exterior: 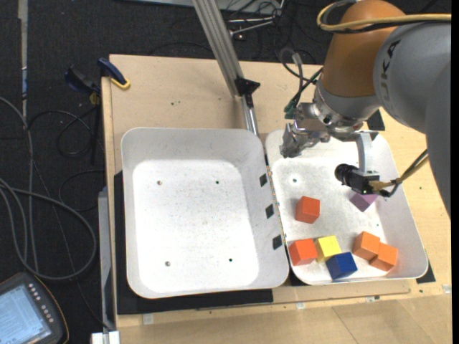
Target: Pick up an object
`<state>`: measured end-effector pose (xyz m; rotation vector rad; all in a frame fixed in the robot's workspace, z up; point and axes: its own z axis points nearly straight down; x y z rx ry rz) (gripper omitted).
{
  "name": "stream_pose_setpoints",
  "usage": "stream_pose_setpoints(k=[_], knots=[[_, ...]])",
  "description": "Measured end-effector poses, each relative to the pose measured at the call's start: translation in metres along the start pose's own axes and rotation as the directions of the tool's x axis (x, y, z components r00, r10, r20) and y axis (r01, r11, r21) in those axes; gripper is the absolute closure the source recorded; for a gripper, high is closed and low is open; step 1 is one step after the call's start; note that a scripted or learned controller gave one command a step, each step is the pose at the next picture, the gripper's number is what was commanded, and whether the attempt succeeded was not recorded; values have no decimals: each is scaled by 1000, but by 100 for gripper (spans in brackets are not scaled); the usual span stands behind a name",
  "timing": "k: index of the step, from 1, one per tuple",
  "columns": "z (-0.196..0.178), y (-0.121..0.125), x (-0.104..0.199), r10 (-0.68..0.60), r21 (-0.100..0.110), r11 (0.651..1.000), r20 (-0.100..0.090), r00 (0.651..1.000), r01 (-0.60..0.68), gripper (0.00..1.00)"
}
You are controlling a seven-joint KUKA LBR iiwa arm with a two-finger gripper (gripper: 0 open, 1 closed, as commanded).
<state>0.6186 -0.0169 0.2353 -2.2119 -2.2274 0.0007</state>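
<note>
The gripper hangs over the right bin's far left corner; its state cannot be told. Loose blocks lie nearer; an orange cube, no long axis, sits mid-bin.

Two bins are sitting side by side on the bench. In the right bin, one cube is lying centrally; a cluster of blocks is at its six o'clock, with two more blocks at four o'clock.

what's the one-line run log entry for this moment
gripper: over right bin's far left corner | grasp: none seen | blocks: in right bin
</note>
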Motion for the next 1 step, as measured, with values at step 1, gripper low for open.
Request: stream_pose_setpoints(k=[1], knots=[[-2,-9,60,-2,-1,1000,-1,1000,2,100]])
